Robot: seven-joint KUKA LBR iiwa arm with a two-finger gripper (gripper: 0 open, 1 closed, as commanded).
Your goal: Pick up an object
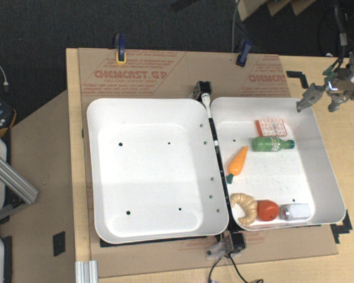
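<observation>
At the right bin's (318,152) far corner I kept the gripper (327,93) clear of the objects; finger state was indeterminable. The carrot (238,160), bottle (272,145) and croissant (243,207) lay ungrasped inside.

At three o'clock we see the gripper (324,96) partly cut off by the picture's edge. The print on the small card (271,127) is too small to read.
</observation>
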